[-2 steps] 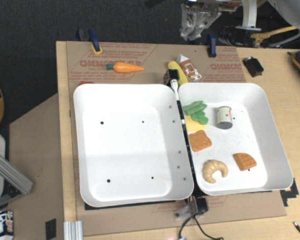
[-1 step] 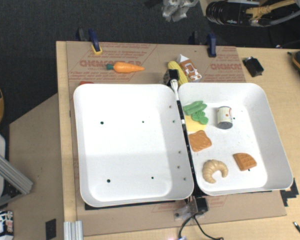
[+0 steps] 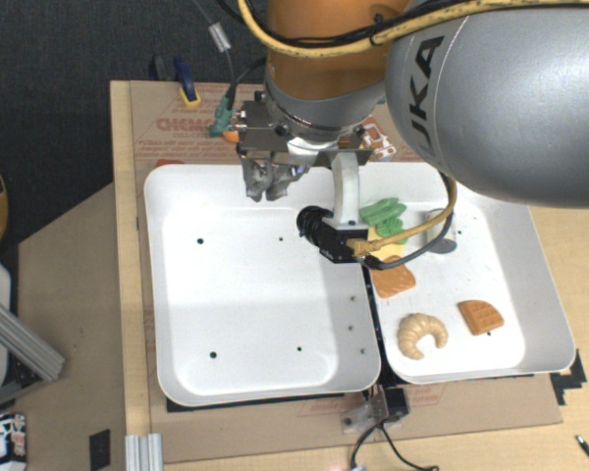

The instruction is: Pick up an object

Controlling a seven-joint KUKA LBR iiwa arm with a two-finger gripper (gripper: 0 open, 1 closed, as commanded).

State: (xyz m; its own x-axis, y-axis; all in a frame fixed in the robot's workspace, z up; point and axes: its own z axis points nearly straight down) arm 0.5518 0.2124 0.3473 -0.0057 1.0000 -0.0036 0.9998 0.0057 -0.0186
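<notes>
My gripper (image 3: 265, 181) hangs over the far edge of the left bin (image 3: 177, 292), under the orange wrist band, with nothing visible in it. The objects lie in the right bin (image 3: 530, 263): a green toy (image 3: 383, 214), a yellow piece (image 3: 391, 250) partly under a cable, an orange-brown piece (image 3: 394, 282) near the divider, a pale croissant (image 3: 422, 334) and an orange bread slice (image 3: 481, 317). All of them lie to the right of the gripper and nearer the front. The arm's large grey body hides the far right corner of that bin.
A black fitting (image 3: 324, 232) with a yellow-black cable hangs over the divider between the bins. A small grey item (image 3: 444, 244) lies beside the cable. A blue and yellow clamp (image 3: 187, 84) sits on the cardboard behind the left bin.
</notes>
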